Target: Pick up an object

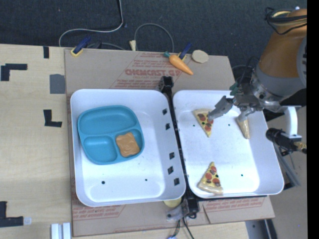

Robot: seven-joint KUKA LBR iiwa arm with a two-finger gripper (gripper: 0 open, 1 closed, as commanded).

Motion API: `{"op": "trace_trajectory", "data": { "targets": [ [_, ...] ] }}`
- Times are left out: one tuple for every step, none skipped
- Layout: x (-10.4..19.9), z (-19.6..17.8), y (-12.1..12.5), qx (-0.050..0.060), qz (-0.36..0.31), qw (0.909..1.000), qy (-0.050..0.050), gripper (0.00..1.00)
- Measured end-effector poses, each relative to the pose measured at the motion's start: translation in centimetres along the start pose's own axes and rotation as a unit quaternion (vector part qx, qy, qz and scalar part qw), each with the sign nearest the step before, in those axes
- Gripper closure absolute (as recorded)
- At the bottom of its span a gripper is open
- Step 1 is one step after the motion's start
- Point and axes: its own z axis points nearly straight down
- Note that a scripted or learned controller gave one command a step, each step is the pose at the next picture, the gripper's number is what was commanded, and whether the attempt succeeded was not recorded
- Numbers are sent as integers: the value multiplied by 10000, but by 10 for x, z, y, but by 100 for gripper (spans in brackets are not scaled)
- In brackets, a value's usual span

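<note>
Reaching for a pizza slice in the right bin.
The gripper (230, 114) hangs with fingers spread, 1 tip just by the upper slice (204, 121); nothing is pinched. Next, I judge, it must centre over the slice, descend, close.

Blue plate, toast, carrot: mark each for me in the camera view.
Blue plate (107, 119): camera view, bare floor of its large upper compartment.
Toast (128, 144): camera view, middle of the slice, in the plate's lower right compartment.
Carrot (180, 65): camera view, middle of the orange body, on the cardboard behind the bins.
</note>
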Motion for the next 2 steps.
{"op": "trace_trajectory", "data": {
  "targets": [
    [-44,112,52,24,11,10000,-5,0],
    [-23,201,94,-33,-13,10000,-29,0]
  ]
}}
